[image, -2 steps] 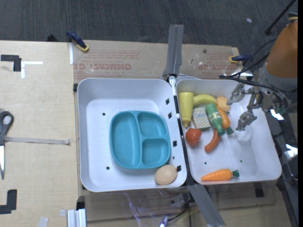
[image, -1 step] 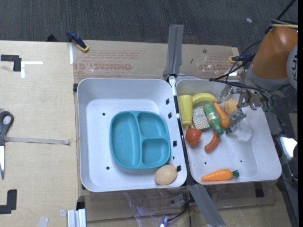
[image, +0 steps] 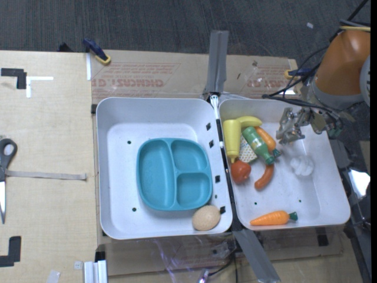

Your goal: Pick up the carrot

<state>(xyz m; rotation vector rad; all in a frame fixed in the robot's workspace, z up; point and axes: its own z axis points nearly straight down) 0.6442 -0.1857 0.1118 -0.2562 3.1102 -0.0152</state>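
The carrot (image: 272, 219), orange with a green stub at its right end, lies flat near the front wall of the right bin (image: 330, 208). My gripper (image: 291, 127) hangs over the back right part of that bin, well behind the carrot and apart from it. Nothing shows held in it. The arm's orange band (image: 344, 61) rises behind it at the upper right.
A cluster lies at the right bin's back left: yellow bottle (image: 232, 137), banana (image: 248, 121), green bottle (image: 259, 144), red tomato (image: 240, 171), orange-red sausage (image: 264, 177). A white crumpled piece (image: 302, 165) lies below the gripper. The left bin holds a blue divided plate (image: 175, 174) and an egg (image: 206, 218).
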